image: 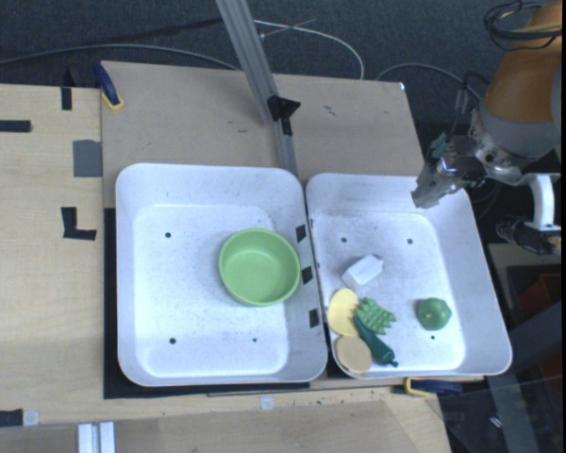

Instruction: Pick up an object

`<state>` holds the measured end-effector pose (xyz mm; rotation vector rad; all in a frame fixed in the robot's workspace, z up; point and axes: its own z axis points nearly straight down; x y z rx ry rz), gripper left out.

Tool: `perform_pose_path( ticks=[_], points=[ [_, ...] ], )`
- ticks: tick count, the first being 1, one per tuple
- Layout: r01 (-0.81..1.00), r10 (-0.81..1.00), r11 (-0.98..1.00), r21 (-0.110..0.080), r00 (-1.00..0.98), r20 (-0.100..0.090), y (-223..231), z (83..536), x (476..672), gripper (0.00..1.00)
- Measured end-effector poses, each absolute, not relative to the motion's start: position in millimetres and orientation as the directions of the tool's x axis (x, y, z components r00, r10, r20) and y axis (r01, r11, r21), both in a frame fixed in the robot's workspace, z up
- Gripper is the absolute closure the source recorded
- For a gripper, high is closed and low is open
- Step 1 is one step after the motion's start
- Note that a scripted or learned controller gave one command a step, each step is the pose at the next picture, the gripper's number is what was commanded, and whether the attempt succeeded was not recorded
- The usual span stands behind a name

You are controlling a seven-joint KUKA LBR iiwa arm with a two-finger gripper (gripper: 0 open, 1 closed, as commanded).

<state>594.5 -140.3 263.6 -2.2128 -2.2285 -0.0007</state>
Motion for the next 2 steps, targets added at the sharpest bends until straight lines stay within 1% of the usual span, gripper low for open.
perform_pose_path(
  ticks=[1, 2],
  points=[
    [1.000, 1.000, 0.006, -0.002, -0.006, 0.001, -89, 247, 595.9, 1.00],
    [1.000, 1.000, 0.007, 0.000, -0.007, 0.002, -34, 251, 598.9, 1.00]
  ],
)
